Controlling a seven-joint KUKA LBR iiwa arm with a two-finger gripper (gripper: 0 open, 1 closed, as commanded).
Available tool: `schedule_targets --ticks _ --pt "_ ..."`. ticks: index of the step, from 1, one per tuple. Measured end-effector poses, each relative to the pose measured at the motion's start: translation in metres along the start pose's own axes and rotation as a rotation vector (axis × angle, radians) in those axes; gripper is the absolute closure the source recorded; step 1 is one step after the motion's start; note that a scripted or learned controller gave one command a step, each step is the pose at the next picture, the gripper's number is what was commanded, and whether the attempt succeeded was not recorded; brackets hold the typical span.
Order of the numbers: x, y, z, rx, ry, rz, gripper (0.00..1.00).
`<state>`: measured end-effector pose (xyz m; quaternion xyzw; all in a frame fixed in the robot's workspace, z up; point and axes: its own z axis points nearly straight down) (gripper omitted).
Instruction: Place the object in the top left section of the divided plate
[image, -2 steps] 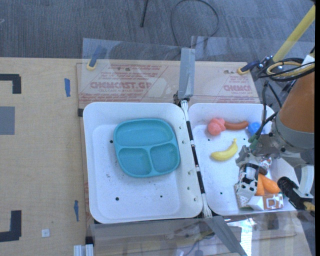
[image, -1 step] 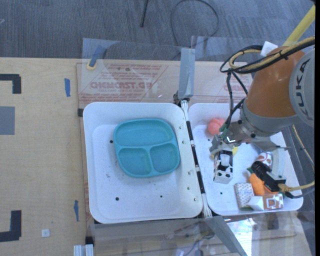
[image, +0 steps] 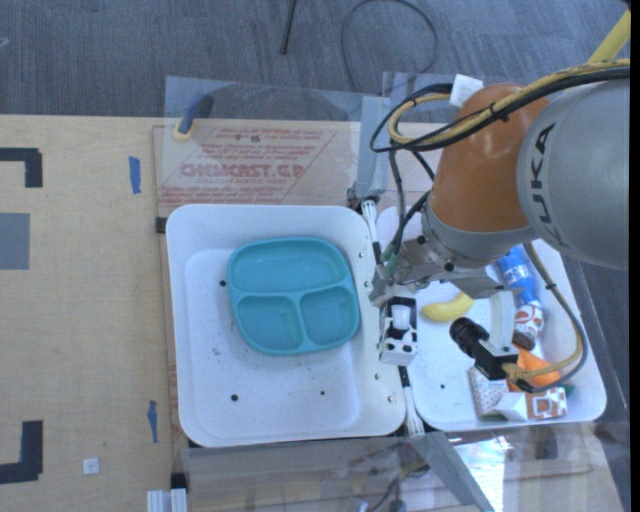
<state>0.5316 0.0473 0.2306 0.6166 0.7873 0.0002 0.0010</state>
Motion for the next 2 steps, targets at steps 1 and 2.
schedule_targets --ticks 1,2 --pt "0.072 0.034 -0.030 0.001 0.000 0.010 1.00" --pt "0.080 0.016 -0.044 0.004 0.001 -0.034 1.00"
